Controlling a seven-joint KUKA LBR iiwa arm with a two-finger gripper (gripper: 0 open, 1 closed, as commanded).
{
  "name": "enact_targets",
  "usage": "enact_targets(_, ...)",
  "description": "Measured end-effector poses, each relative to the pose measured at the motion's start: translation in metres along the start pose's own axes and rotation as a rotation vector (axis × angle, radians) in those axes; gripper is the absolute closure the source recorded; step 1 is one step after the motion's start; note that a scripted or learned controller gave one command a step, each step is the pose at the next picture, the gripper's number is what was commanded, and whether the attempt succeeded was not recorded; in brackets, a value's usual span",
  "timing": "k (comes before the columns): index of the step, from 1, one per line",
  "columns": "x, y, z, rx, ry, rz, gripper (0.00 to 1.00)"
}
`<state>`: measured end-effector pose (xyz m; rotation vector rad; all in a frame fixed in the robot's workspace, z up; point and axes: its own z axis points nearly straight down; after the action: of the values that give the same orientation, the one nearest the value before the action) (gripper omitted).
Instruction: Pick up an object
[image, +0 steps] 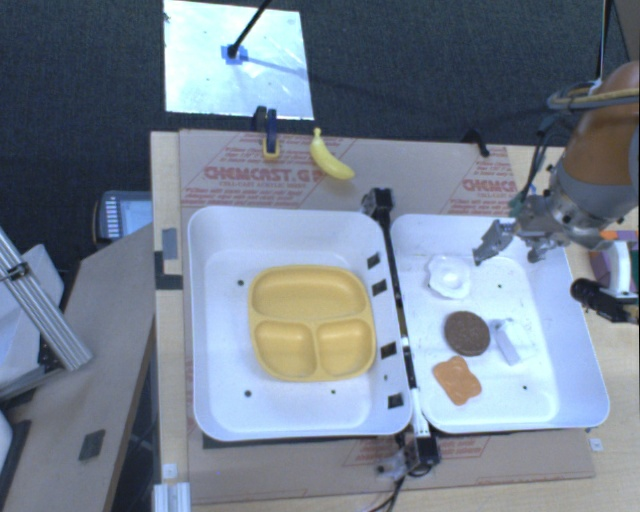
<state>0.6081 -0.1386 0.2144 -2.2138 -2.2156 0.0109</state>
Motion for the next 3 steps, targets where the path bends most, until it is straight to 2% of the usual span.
enact_targets(1,0.000,0.003,-0.008,-0.013,-0.002,-0.002,0.00)
enact_targets(3,-0.017,0.001,0.086,-0.012,-0.002,0.000,0.00)
